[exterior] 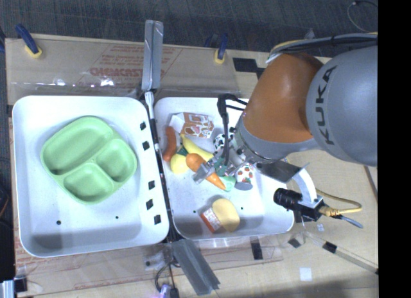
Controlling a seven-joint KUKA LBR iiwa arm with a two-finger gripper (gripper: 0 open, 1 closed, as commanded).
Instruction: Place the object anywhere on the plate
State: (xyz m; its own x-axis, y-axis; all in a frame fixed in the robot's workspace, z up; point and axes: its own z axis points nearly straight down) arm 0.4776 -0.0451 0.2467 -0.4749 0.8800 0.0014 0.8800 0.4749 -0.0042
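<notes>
A green three-compartment plate (pixel 90 157) lies in the left white bin (pixel 32 226). My gripper (pixel 210 171) is low in the right bin (pixel 257 210), among a cluster of toy foods. It sits right beside an orange carrot (pixel 219 182) and a round orange fruit (pixel 194 160); I cannot tell whether it touches either. A yellow banana (pixel 196 148) and a yellow lemon (pixel 178 166) lie just left of it. The arm's wrist hides the bin's right side.
Also in the right bin are a red-brown sausage (pixel 170 141), a printed carton (pixel 196 124), a black-and-white spotted piece (pixel 220 141), a red-and-white spotted piece (pixel 244 175) and a yellow-and-orange bun (pixel 221 215). A ridge with black clips (pixel 153 181) divides the bins.
</notes>
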